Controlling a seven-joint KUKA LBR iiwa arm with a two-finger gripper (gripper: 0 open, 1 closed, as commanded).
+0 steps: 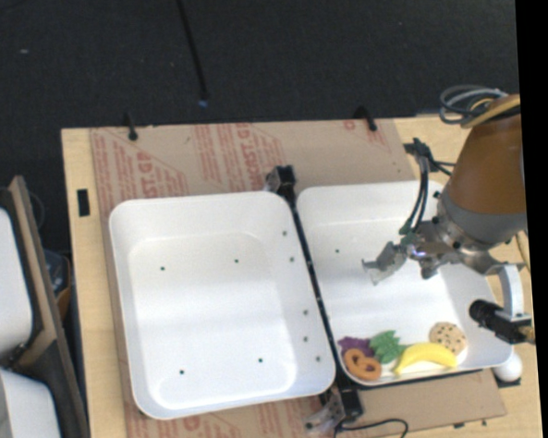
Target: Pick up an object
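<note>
Along the front edge of the right bin (356, 199) lie several small toys: a purple bunch of grapes (353, 346), a brown pretzel (362, 366), a green leafy piece (387, 345), a yellow banana (423, 357) and a speckled cookie (447, 338). My gripper (406, 265) hangs over the middle of the right bin, behind the toys and apart from them. Its fingers (380, 263) are spread open with nothing between them. The orange band and grey wrist (485, 182) rise to its right.
The left bin (205, 301) sits beside the right one, split from it by a black bar (307, 276). Black clamps (281, 178) stand at the bar's ends. Both bins rest on a cardboard sheet (206, 162). Cables (461, 100) loop behind the arm.
</note>
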